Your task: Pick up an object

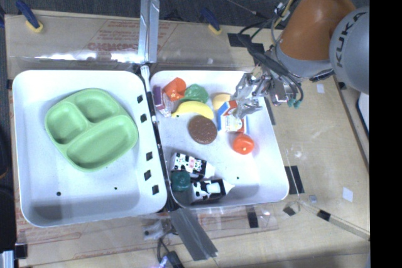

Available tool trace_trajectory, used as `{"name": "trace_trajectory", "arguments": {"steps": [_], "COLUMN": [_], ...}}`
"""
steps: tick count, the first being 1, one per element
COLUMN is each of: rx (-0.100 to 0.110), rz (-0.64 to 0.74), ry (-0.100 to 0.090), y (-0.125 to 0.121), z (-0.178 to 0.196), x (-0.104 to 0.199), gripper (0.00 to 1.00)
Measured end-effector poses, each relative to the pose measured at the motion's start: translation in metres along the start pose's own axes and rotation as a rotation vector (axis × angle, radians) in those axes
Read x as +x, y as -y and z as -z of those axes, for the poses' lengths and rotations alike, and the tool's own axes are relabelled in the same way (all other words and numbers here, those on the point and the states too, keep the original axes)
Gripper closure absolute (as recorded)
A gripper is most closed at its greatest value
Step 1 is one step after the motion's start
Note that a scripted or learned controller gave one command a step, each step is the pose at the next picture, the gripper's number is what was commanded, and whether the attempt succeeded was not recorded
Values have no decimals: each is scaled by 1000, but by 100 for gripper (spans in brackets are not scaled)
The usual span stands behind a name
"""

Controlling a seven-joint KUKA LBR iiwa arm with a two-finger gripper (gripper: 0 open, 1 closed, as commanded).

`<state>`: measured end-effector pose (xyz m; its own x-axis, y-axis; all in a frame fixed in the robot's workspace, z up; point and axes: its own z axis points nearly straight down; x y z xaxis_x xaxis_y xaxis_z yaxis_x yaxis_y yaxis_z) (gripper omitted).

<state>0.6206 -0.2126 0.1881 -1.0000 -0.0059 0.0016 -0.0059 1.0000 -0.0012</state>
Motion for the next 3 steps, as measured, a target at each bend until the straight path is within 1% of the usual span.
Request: {"name": "trace_trajectory", "arguments": {"steps": [1,2,3], "rx": [-3,0,-2], "rz": [-209,46,147], "ry": [-1,5,1], "y": [-94,-82,-118], "z": [-3,8,-17], "x": [-7,-19,-16], "gripper": [100,100,100]}}
